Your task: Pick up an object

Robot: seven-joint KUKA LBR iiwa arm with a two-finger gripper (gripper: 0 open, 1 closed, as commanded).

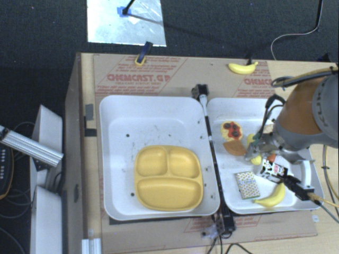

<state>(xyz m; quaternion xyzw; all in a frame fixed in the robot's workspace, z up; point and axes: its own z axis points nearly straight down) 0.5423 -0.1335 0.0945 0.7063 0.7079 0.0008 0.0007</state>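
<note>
- Likeliest target: brown piece (236, 148), lying flat in the right bin (233, 107), left of middle, just below the pizza-slice toy (231, 130).
- Just beside it on the right, gripper (255, 147), down low over the bin floor; cannot tell whether spread or pressed together, and nothing seen held.
- Tucked under the gripper, touching or nearly so: small yellow piece (256, 160).
- Possible miss: flat, thin target, so likely to slide away or stay on the floor rather than lift.
- Possible double catch: brown and yellow pieces crowded close, so easy to nudge one while closing on the other.
- Possible shove of the pizza-slice toy toward the divider between the bins.
- Further out, well apart from the gripper: patterned square (247, 184) and banana (271, 196) near the front edge.
- Counted: two bananas, with the second banana (242, 67) outside on the bench; one brown piece, one pizza-slice toy, one small yellow piece, one patterned square.
- One yellow divided plate (169, 177) in the left bin (119, 142); two bins.
</note>
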